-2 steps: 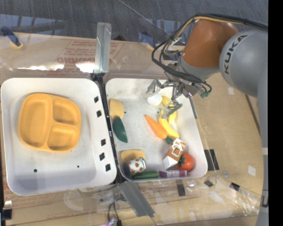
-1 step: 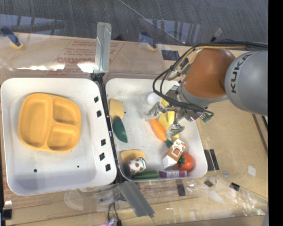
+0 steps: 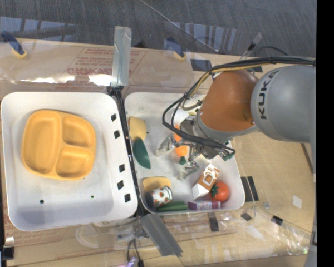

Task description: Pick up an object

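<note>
My gripper [image 3: 179,157] hangs low over the middle of the right bin [image 3: 234,174], under the grey arm's orange band. Its two metal fingers [image 3: 167,144] stand apart, one to the upper left and one to the lower right. A small orange object with a green end [image 3: 181,151] lies between them, narrower than the gap, and I cannot tell whether either finger touches it. The wrist hides what lies behind the gripper.
The right bin also holds a pale yellow piece [image 3: 137,128], a dark green piece [image 3: 142,153], a yellow wedge [image 3: 156,183], a printed can [image 3: 161,196], a green stick [image 3: 171,206], a purple item [image 3: 204,205], a white carton [image 3: 207,178] and a red tomato [image 3: 220,192]. A yellow divided plate [image 3: 58,144] lies in the left bin [image 3: 22,204].
</note>
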Controlling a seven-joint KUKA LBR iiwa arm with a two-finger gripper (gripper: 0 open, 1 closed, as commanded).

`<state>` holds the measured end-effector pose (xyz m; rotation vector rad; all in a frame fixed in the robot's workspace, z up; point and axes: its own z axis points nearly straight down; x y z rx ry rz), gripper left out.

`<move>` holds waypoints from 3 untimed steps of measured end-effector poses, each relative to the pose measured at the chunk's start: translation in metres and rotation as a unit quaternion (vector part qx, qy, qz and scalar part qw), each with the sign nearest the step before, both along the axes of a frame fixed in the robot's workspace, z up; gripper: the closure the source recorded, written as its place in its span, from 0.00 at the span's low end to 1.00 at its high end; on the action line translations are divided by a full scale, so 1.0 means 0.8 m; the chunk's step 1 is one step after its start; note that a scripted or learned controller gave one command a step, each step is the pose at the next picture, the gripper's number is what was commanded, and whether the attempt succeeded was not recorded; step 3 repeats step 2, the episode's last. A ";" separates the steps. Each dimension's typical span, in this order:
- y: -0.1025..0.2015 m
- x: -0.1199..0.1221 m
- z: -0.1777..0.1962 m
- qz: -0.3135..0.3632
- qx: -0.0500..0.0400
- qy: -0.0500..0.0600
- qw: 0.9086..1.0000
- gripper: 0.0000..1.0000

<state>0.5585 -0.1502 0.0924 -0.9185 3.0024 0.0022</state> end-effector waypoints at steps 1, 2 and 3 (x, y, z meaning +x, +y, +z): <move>0.002 0.003 0.014 0.004 -0.001 -0.002 1.000 1.00; 0.125 0.044 0.129 -0.034 0.000 -0.003 0.999 1.00; 0.125 0.044 0.129 -0.034 0.000 -0.003 0.999 1.00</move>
